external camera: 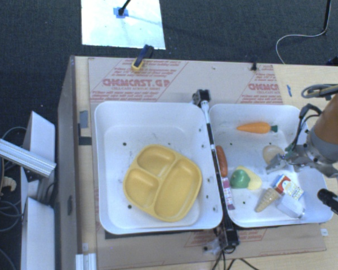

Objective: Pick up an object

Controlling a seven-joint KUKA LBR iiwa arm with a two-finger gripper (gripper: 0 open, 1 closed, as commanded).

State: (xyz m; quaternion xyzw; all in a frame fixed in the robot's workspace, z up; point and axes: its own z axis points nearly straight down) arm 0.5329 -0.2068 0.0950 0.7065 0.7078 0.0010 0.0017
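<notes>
approach step: gripper (281, 163) hovers in the right bin (253, 221), just above the milk carton (289, 188); finger state cannot be told; next, descend and close.

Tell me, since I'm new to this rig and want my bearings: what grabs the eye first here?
The yellow divided plate lying alone in the left bin stands out most. In the right bin lies a cluster of toy food: an orange carrot near the far wall, a green pepper, an ice-cream cone. The arm's gripper hovers at that bin's right side.
</notes>
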